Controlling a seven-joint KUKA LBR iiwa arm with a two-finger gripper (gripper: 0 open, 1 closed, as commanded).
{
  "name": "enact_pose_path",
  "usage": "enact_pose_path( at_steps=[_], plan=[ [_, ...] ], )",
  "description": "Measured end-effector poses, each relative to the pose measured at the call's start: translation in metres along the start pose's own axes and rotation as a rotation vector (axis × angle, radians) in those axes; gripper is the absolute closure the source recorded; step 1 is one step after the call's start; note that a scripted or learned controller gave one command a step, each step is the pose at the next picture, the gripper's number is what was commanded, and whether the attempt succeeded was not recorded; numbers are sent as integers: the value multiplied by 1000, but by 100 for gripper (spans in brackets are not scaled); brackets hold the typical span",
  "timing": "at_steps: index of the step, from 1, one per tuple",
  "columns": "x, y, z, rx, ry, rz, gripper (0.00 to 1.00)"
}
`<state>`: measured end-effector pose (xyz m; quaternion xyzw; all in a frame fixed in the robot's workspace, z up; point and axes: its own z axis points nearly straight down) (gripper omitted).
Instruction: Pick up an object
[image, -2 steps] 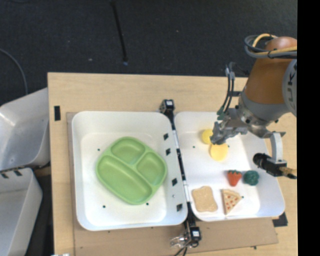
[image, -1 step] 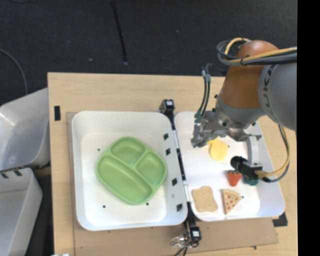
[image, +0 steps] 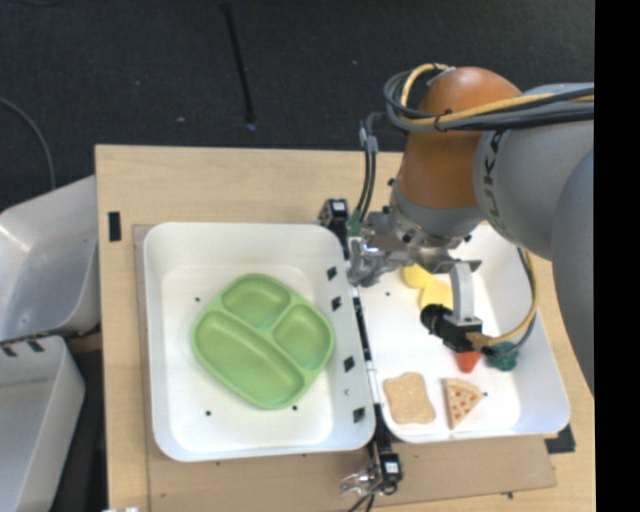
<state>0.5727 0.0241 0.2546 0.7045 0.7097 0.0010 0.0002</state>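
In the right bin (image: 530, 400) we see several small objects that could be picked. A yellow piece (image: 432, 290) lies near the middle of the bin, partly hidden under the arm's wrist; we take it for toy food, perhaps a banana, though too little of it shows to be sure. Toward the front edge a slice of toast (image: 409, 398) lies flat, and just beside it, to its right, a pizza slice (image: 461, 402). Above the pizza an orange-red piece (image: 467, 360) and a green piece (image: 503, 356) sit close to the arm's cabling. The gripper (image: 372, 262) hangs over the left side of this bin, close to the divide between the two bins; nothing shows between its fingers, and we cannot tell how they stand. The grey arm (image: 540, 190) with its orange band (image: 450, 150) covers the bin's far part. In the left bin (image: 160, 400) a green sectioned plate (image: 262, 340) lies flat near the middle.
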Motion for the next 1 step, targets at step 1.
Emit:
enact_pose_path(
  at_steps=[1],
  plan=[
    [43,2,12,4,-1,2,100]
  ],
)
